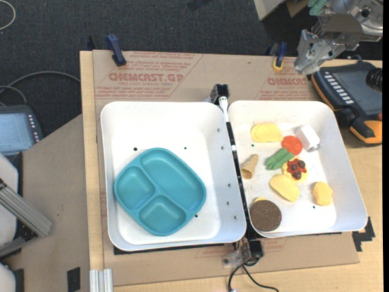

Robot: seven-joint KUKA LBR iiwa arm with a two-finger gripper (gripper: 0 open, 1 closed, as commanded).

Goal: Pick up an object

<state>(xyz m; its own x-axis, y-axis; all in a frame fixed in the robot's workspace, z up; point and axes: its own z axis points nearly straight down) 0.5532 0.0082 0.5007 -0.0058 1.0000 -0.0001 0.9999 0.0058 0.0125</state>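
The pick had not yet begun, judging by how things lay: every item sat loose on the floor of the right bin (pixel 346 163), and nothing was lifted. The gripper (pixel 307 62) hung at the top right, beyond the far rim of that bin and above the cardboard sheet (pixel 182 72), with nothing between its fingers. Whether the pincer stood apart or together could not be told at this angle and size.

In the right bin lay a cluster of small play-food pieces: a yellow piece (pixel 266 132) near the far wall, a white block (pixel 307 136) beside a red tomato (pixel 292 143), a green pod (pixel 278 159), a cone (pixel 248 165), a dark berry cluster (pixel 296 168), a yellow lump (pixel 285 188), a small orange-yellow piece (pixel 323 193) and a brown round cookie (pixel 266 215) by the near rim. The left bin (pixel 115 120) held 1 teal divided plate (pixel 159 190).

All candidates lay well apart from the gripper, nearer the camera and lower. The white block and the tomato were the closest to it. What remained was the whole job: choosing 1 piece, travelling over the bin, descending, closing and lifting
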